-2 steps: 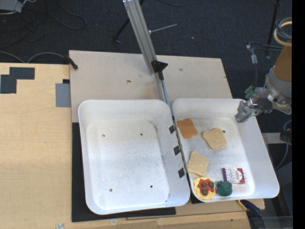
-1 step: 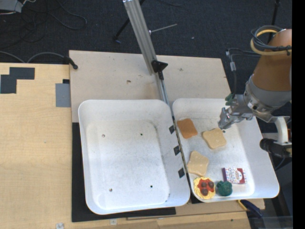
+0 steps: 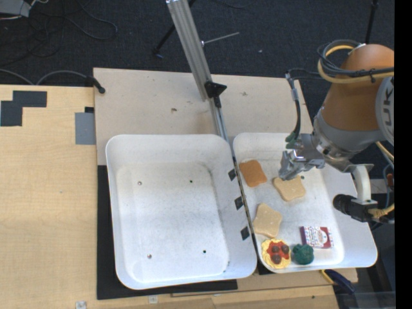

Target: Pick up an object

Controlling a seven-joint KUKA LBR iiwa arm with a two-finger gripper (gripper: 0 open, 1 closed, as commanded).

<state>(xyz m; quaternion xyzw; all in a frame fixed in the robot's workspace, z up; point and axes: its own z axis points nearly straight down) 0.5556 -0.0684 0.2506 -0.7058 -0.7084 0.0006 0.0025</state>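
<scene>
1. Bins sit side by side on the bench: a big left bin (image 3: 168, 211) and a right bin (image 3: 351, 250).
2. The grey arm (image 3: 351, 102) with its orange band comes in from the right and leans down over the right bin.
3. Its gripper (image 3: 291, 172) is low in the right bin, near the back part of it.
4. The gripper tip is right above a pale bread slice (image 3: 290, 189), at that slice's back edge. It looks like it is touching the slice or very close to it.
5. I cannot tell how wide the gripper is, because it looks dark and small from up here. I cannot see anything held in it.
6. A brown toast piece (image 3: 252, 172) lies just to the left of the gripper, near the wall between the two bins.
7. Another pale bread piece (image 3: 268, 221) lies nearer the front, also by that wall.
8. At the front of the right bin there is a small yellow plate with red bits (image 3: 276, 252).
9. A green round thing (image 3: 302, 254) sits just beside that plate, on its right.
10. A small red and white packet (image 3: 317, 237) lies just behind the green thing.
11. A long silver bar (image 3: 193, 47) slants up from between the bins toward the back.
</scene>
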